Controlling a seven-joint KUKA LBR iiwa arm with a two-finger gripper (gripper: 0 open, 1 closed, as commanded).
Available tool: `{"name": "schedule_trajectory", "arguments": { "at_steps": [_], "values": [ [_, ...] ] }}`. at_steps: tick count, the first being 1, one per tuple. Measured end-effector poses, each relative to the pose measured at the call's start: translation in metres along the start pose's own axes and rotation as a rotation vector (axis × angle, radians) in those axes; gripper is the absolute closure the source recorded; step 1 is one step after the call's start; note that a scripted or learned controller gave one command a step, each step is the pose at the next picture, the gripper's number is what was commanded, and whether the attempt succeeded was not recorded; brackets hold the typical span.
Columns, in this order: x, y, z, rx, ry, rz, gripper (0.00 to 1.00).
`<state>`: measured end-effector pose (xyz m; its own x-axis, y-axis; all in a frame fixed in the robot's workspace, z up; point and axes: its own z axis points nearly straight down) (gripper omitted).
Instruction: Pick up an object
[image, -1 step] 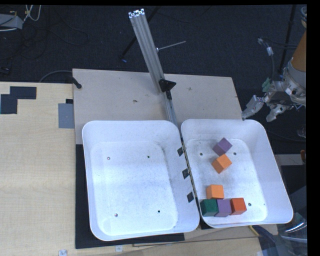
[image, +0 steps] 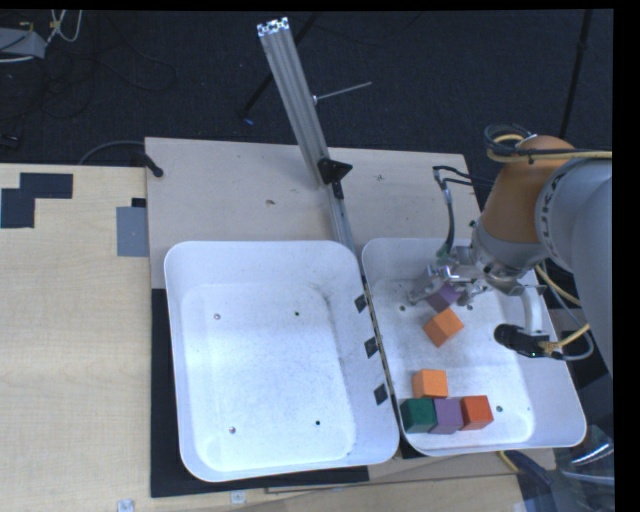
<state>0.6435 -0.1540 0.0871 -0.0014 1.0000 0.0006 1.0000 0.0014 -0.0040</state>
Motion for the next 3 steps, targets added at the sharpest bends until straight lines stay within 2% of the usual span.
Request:
{"name": "schedule_trajectory", "arguments": {
  "at_steps": [1,2,3],
  "values": [
    [-0.002,0.000,-0.013,-0.002,0.000,0.007,1.00],
    [0.100,-0.045,-0.107,-0.005,0.003,-0.005,1.00],
    [0.179,-0.043,-0.102,0.000,0.003,-0.005,1.00]
  ]
}}
